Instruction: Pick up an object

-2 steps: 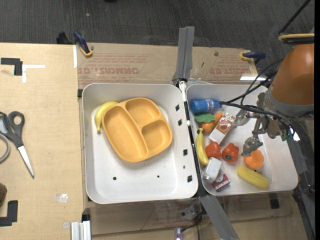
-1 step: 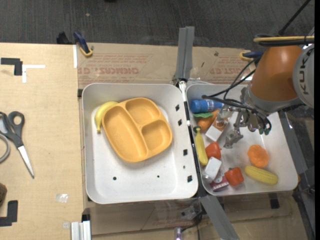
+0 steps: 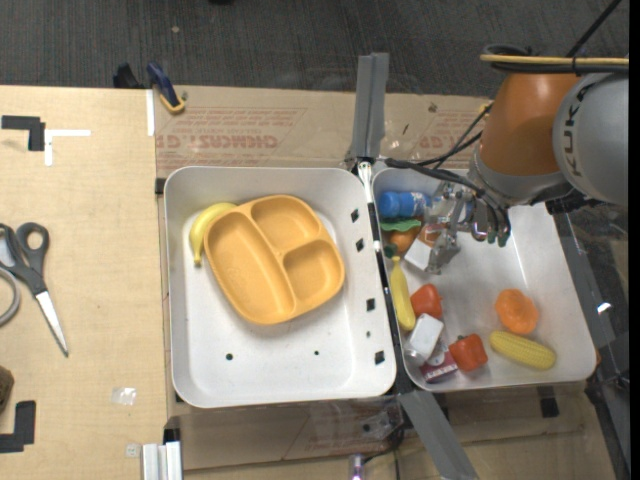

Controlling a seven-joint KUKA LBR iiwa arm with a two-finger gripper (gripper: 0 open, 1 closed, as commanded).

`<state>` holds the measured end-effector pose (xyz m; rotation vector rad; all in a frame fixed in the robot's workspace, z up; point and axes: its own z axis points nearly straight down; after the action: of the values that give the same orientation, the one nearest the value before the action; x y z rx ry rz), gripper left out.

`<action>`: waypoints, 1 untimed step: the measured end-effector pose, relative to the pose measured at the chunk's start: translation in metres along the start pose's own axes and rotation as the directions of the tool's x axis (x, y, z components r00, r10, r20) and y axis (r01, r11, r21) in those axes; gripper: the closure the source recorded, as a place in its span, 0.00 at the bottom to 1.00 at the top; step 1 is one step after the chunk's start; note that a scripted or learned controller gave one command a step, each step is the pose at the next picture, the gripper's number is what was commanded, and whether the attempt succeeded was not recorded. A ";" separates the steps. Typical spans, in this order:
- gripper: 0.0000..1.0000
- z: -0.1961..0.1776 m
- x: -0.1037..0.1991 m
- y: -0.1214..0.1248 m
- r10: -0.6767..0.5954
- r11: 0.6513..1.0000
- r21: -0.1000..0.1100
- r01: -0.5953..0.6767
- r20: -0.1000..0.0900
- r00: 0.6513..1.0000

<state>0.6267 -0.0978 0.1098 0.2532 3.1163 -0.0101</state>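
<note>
1. Hovering low over the right bin (image 3: 560,268), the arm (image 3: 540,128) crowds the clutter at its left wall; it could knock pieces.
2. Gripper (image 3: 447,236): I cannot tell how open its fingers are, nor whether anything is held.
3. Targets near it, the blue bottle (image 3: 398,204) and white block (image 3: 418,254), lie tightly packed, so a grab may slip.
</note>
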 end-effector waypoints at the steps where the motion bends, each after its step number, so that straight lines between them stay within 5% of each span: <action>1: 0.00 0.014 -0.035 -0.061 -0.042 0.999 -0.004 0.042 -0.005 0.999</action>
<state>0.6520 -0.1634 0.0965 0.1877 3.1254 -0.0033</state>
